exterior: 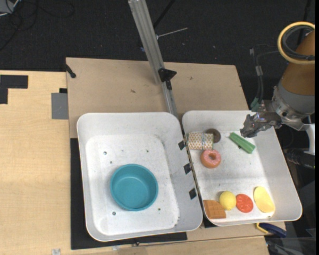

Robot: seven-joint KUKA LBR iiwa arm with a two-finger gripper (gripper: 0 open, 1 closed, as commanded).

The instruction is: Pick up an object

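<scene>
Two bins sit side by side. I see the left bin (95, 126) holding a teal bowl (134, 187). I see the right bin (279, 158) holding a green block (242, 142), doughnut (210, 158), patterned roll (200, 140), lemon (227, 200) and tomato (244, 203). The gripper (251, 129) hovers over the right bin's far corner, just beside the block; I cannot tell its finger state.

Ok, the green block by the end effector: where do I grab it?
Grip the green block across its narrow width at mid-length, coming from above. It lies flat and slanted on the right bin floor, long sides free. The end effector hangs just above its upper end.
</scene>
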